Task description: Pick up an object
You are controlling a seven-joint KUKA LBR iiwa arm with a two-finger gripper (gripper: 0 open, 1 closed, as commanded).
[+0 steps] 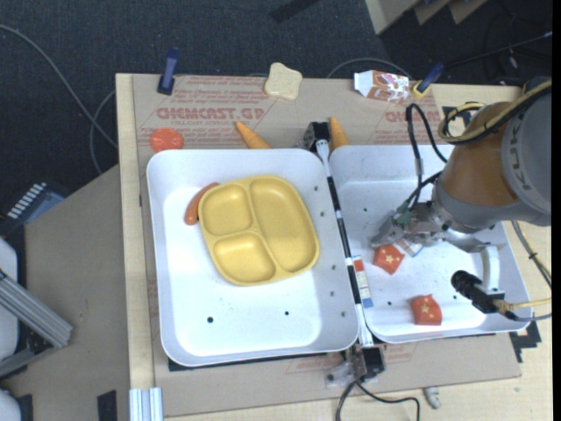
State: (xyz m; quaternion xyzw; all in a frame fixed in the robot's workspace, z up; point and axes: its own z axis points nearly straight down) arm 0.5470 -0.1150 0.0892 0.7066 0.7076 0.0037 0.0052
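Observation:
My gripper hangs low in the right bin, reaching in from the right. Just below its tip lies a small red cube with a yellow mark. A second red piece rests near that bin's front edge. In the left bin a yellow divided plate lies with an orange-red sausage-like piece tucked against its left side.
Behind the bins, on the board, lie a slice of toy bread, an orange carrot piece, a red disc, a blue clip and a crumpled wrapper.

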